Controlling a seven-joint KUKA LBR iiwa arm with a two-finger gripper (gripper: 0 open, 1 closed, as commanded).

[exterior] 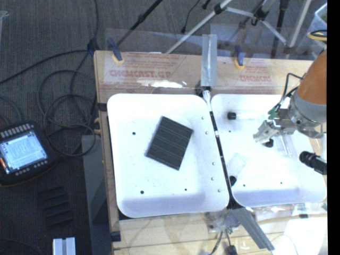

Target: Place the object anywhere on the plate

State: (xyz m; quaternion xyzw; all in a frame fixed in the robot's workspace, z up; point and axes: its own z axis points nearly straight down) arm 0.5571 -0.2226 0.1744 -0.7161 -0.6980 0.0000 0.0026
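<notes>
A dark grey ribbed plate (170,142) lies tilted in the middle of the left white bin (122,195). In the right bin (276,193) a small black object (231,116) rests near the far left corner, with a pale clear piece stretching to its right. My gripper (267,133) hangs over the right bin's middle, to the right of and a little nearer than that black object. Something small and dark shows just beneath the gripper, too small to identify. Nothing lies on the plate.
A faint clear item (237,163) lies near the right bin's left wall. A black knob (312,160) juts in at the right edge. A pendant with a lit screen (21,152) sits on the floor to the left. Tripod legs (249,9) stand behind the bench.
</notes>
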